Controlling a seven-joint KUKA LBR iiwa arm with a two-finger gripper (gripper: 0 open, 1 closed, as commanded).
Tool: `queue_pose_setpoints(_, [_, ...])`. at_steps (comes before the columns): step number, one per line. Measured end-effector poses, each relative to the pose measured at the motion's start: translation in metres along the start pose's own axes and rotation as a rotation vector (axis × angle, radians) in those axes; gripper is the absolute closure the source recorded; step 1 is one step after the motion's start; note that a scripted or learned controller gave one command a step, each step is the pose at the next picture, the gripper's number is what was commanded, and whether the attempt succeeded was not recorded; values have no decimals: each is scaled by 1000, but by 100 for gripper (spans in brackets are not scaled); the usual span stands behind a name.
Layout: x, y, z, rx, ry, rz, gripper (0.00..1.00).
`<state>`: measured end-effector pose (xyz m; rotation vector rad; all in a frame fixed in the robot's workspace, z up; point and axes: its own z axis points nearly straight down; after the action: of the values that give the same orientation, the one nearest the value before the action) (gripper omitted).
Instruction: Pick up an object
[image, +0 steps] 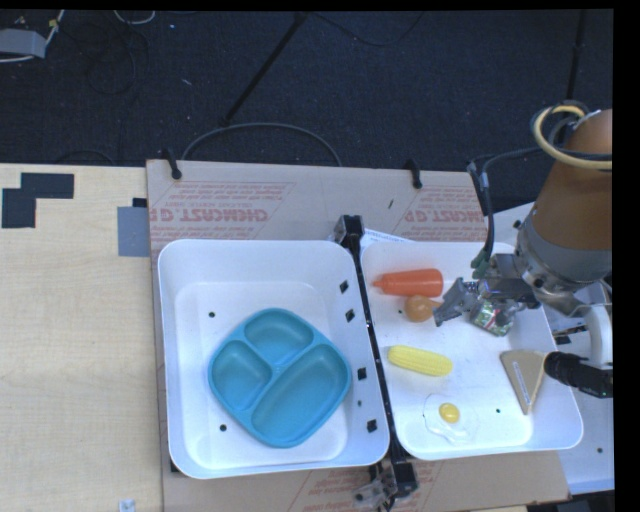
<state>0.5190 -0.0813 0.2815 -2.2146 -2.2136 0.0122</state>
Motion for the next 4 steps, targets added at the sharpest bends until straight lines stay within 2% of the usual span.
queue_pose_setpoints(1, [0, 1, -4, -9, -1, -1, 0])
queue_pose_setpoints(2, [0, 2, 60, -2, 0, -1, 0])
queue_pose_setpoints(4, [-4, 13, 166, -4, 0, 0, 0])
